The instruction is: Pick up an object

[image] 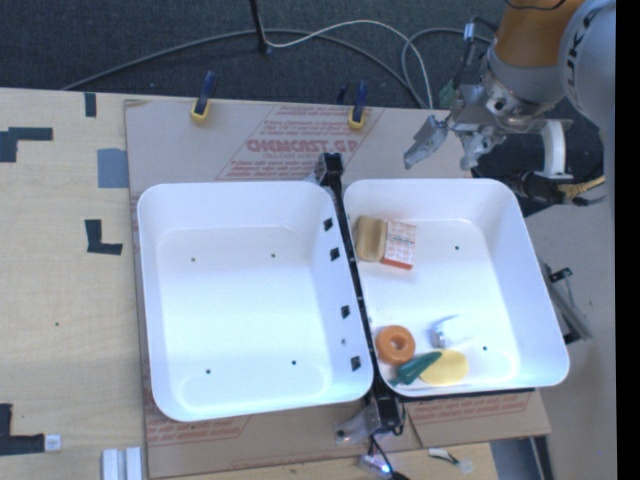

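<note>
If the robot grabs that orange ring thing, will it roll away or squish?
The orange ring lies flat in the right bin, so it probably won't roll unless tipped onto its edge. It looks small and likely light. Squishiness can't be judged from here. It sits close to the green and yellow pieces, so a push might nudge them too.
</note>
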You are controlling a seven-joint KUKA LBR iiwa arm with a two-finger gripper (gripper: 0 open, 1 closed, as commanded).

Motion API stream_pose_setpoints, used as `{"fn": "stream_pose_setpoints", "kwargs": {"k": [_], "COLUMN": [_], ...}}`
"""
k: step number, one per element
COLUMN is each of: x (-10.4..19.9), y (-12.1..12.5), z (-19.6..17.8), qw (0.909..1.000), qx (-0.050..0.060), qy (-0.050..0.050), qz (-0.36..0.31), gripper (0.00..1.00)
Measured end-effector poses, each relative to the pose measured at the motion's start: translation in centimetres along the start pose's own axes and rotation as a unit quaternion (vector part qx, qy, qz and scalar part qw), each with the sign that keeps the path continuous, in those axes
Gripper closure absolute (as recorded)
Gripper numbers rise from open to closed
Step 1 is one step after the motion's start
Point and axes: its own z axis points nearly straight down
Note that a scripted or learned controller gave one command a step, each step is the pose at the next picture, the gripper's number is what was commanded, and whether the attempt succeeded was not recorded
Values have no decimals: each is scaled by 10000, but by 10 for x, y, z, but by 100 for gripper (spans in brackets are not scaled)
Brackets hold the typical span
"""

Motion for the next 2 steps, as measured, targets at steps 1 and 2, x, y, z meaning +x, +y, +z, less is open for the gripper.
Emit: {"fn": "stream_pose_setpoints", "kwargs": {"k": [1, 2], "x": [31, 4], "y": [-86, -86], "z": [101, 173], "qw": [10000, 10000], "qx": [51, 34], "qy": [6, 2], "qz": [-1, 11], "gripper": [0, 0]}}
